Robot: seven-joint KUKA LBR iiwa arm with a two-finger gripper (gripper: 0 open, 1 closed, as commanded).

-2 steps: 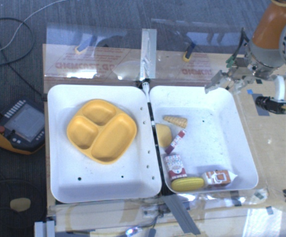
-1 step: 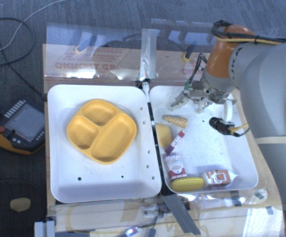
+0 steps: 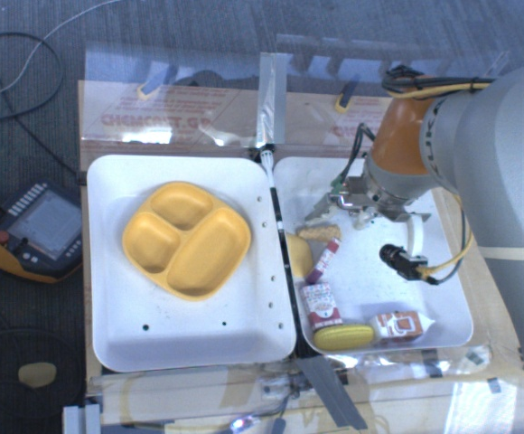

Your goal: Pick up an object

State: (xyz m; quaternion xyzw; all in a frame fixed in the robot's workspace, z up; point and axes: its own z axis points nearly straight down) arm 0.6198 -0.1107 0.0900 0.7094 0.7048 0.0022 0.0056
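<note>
Left of the divider (image 3: pixel 271 152) sits a yellow plate (image 3: pixel 187 239). Right of it, the bread piece (image 3: pixel 320 233) lies just under the gripper (image 3: pixel 339 202); can't tell its state. Crowded items nearby could get knocked, spoiling the grab.

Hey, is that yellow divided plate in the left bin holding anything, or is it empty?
Empty. The yellow divided plate lies flat in the left bin, and all three compartments show bare yellow.
</note>
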